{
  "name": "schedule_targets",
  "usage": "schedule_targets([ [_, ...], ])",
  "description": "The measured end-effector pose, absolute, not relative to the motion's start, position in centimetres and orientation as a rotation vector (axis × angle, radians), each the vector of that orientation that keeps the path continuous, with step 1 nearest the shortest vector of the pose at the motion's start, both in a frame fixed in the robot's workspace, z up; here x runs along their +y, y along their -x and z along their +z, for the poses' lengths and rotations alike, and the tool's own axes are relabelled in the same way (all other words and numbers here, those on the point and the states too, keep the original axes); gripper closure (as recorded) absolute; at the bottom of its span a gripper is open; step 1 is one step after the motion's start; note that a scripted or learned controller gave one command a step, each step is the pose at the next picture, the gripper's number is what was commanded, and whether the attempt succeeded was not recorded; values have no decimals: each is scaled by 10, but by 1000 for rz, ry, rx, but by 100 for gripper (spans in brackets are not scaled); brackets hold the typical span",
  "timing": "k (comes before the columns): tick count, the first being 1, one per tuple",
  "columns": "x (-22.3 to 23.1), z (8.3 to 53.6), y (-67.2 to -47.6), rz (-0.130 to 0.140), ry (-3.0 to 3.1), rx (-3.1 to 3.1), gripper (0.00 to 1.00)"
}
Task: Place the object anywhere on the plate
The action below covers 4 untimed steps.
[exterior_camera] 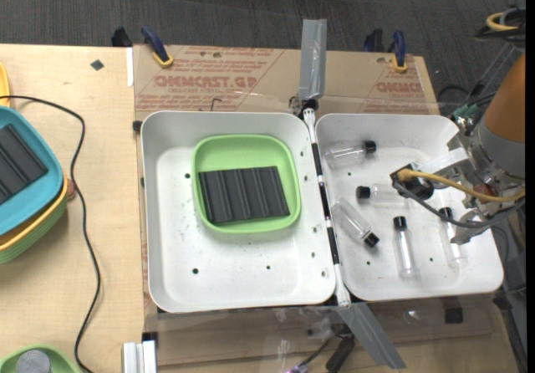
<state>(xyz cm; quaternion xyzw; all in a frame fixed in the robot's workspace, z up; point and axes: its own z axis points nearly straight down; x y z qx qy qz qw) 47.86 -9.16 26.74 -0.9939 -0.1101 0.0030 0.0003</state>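
Gripper [462, 227] hangs low in the right bin [418, 279], lower right of frame; its opening cannot be determined. Straddle the black-capped vial [404, 250] just left across its body, lift clear, then traverse to the green plate [247, 150], frame centre-left.

"CHEMCAST" on brown paper sheet [251, 70]

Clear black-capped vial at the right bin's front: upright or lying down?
Lying down: the clear black-capped vial shows its full length flat in the right white bin, cap toward the back.
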Motion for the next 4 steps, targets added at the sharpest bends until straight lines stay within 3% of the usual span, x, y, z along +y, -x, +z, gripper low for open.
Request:
schedule_targets([
  [1,-136,261,-477,10,3126,-310,0],
  [2,-150,240,-477,11,3124,-320,0],
  [4,-222,247,-477,8,3125,-311,0],
])
